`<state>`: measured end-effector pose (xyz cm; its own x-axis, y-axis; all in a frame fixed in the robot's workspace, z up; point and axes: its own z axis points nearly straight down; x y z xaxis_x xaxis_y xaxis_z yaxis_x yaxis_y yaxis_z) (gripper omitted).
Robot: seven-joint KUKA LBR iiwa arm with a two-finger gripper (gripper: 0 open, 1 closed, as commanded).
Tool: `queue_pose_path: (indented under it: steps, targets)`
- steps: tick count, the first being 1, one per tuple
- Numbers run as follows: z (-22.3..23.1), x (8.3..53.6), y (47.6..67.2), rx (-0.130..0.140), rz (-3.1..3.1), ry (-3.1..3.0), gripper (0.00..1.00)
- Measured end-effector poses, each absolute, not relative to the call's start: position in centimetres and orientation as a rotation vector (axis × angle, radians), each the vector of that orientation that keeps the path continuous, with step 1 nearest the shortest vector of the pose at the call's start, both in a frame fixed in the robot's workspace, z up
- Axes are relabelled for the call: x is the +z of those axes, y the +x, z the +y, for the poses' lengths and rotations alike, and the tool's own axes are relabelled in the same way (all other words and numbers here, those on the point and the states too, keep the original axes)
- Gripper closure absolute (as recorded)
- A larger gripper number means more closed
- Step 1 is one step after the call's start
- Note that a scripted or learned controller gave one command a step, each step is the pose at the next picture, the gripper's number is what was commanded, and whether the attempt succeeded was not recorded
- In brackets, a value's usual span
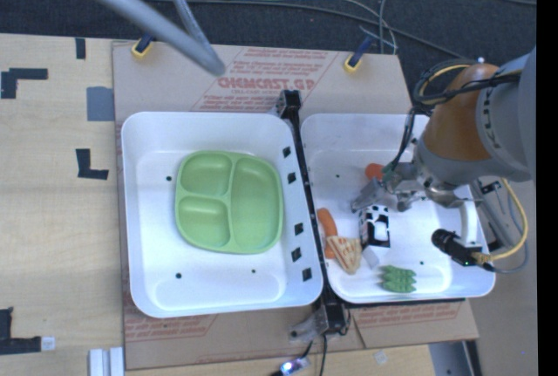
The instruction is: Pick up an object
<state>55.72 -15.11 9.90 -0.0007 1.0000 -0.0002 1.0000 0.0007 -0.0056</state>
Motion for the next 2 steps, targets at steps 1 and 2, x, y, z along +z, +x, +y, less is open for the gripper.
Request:
queue_pose_path:
  steps: [1,2]
  targets:
    - [-15.0,11.1,55.8,0.003,-2.222,-2.216,1.0]
    - [-14.9,17.4,55.5,-0.004,-2.226,-2.223,1.0]
